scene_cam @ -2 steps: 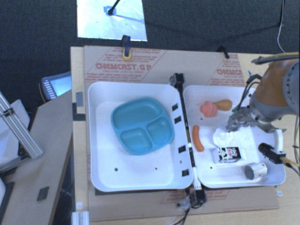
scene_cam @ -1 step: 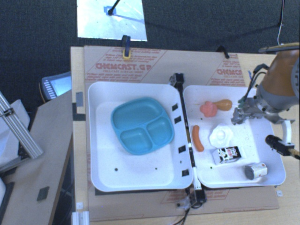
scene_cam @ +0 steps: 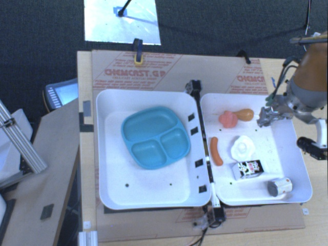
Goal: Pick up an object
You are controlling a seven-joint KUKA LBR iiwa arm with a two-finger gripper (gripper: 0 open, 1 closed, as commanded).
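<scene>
Progress: nothing lifted yet, judging from how things lie; all items rest on bin floors. Approach appears under way, grasp and lift left to do.
Gripper (scene_cam: 265, 118): poised over upper right corner of right bin (scene_cam: 302, 188), just beside the orange piece, touching nothing visible.
Fingers: too small and blurred to read; cannot tell whether spread or closed. Nothing seen between them.
Arm: enters from the right, orange band above wrist, grey body.
Likely target: orange piece (scene_cam: 245, 114), nearest the gripper; a judgement only, since the task names no particular object.
Right bin contents: pink rounded piece (scene_cam: 228, 119) touching or just beside the orange piece; red-orange sausage shape (scene_cam: 216, 151) near the divider side; white fried-egg-like item (scene_cam: 242, 148) at centre; small black-and-white carton (scene_cam: 248, 168) below it, lying tilted; grey-and-white cylinder (scene_cam: 279, 186) on its side near lower right corner.
Left bin (scene_cam: 110, 188) contents: blue compartment plate (scene_cam: 155, 136), three sections, nothing in them, lying slightly rotated near centre.
Spacing: right-bin items mostly apart; the pink and orange pair is crowded.
Risk: close neighbour may be nudged or caught during a pinch on the orange piece.
Remaining: descend, close, lift clear of the bin.
</scene>
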